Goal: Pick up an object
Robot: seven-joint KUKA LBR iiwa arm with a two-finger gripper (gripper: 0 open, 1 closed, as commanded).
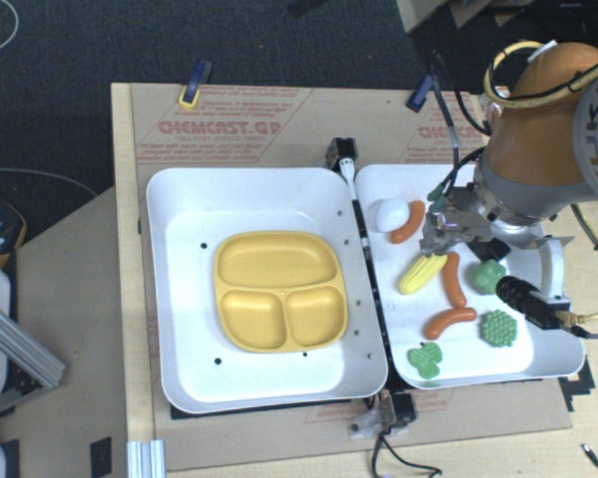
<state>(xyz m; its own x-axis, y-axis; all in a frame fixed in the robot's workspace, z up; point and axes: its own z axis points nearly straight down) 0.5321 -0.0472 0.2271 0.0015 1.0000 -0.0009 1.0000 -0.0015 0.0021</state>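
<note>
Whether my gripper (441, 239) is parted or closed, I cannot tell; my wrist hides it above the corn cob (422, 273) in the right bin (538, 362).

Yellow tray (279, 290) w/ three compartments lies in the left bin (179, 267). Brown board (229, 127) is under both bins (red print on it), blue-yellow clamp (193, 86) at its top edge.
</note>
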